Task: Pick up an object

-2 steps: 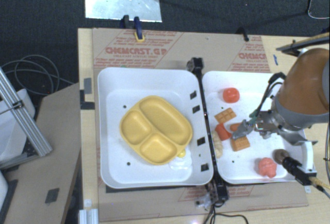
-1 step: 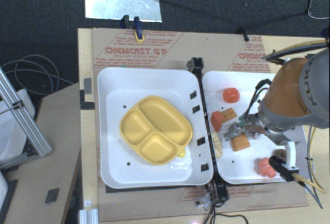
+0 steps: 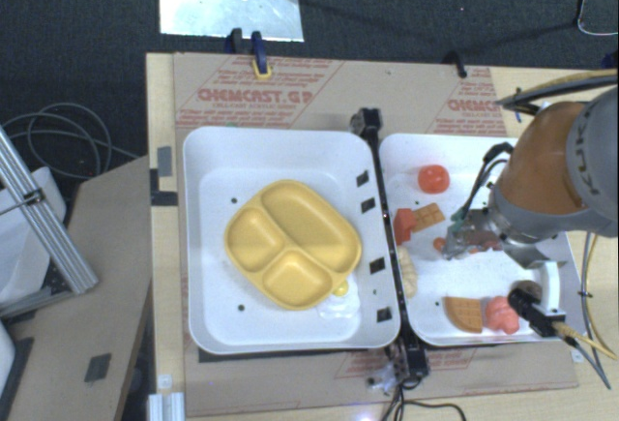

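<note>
end effector (image 3: pixel 462 243) beside waffle piece (image 3: pixel 423 217) (right bin)

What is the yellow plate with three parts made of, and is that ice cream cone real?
The yellow plate looks like moulded plastic: one even colour, smooth rounded walls, a soft sheen. The ice cream cone seems to be a toy, probably plastic or rubber: its pink scoop keeps a neat shape and its waffle part is a flat orange. From this distance I can't be sure which.

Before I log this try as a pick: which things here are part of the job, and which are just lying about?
In the job:
- gripper, low in the right bin
- red tomato
- waffle piece
- ice cream cone

Lying about:
- yellow divided plate in the left bin
- cables
</note>
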